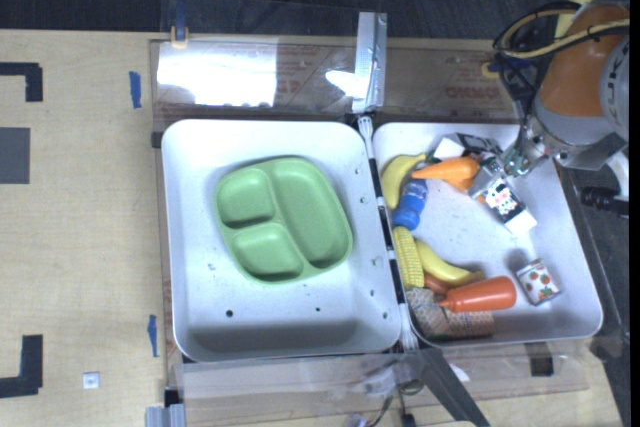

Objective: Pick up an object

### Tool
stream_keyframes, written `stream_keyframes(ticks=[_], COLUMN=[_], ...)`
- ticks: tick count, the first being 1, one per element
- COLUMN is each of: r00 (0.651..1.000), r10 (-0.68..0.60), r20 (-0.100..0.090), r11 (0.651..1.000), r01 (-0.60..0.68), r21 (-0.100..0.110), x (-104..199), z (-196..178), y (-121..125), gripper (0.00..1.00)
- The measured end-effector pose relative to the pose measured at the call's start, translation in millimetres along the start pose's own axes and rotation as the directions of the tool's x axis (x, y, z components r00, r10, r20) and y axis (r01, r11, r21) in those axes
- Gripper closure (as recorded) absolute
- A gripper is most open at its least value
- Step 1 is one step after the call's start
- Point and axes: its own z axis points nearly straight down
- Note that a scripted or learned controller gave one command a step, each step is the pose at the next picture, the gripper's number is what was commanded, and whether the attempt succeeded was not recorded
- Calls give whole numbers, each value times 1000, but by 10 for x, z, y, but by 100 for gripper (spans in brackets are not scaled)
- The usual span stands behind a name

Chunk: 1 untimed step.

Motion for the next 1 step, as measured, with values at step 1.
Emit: stream_keyframes(ticks=[1], r00=[996], r10=[-87], r20=[3], r11=[996], r01=[88], r21=[-23], x=[913], z=[-866], y=[485], gripper=[100])
